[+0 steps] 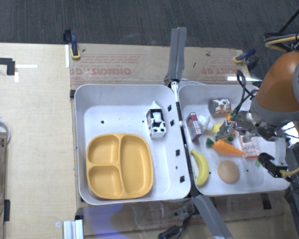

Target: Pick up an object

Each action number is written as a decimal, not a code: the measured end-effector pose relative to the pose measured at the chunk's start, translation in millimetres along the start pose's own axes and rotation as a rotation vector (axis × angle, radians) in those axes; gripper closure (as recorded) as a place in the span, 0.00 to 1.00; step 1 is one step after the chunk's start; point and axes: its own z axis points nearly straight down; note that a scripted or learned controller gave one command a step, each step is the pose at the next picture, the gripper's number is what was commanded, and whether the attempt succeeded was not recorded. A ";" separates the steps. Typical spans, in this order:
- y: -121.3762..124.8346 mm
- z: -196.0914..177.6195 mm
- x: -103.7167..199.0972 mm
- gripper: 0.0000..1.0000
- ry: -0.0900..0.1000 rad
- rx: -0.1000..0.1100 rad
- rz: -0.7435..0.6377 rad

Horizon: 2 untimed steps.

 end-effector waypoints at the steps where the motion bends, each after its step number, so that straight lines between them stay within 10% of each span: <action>1: 34.2 52.4 8.1 0.00 0.000 -0.001 0.242; 2: 8.6 52.7 18.1 0.00 0.000 0.001 0.609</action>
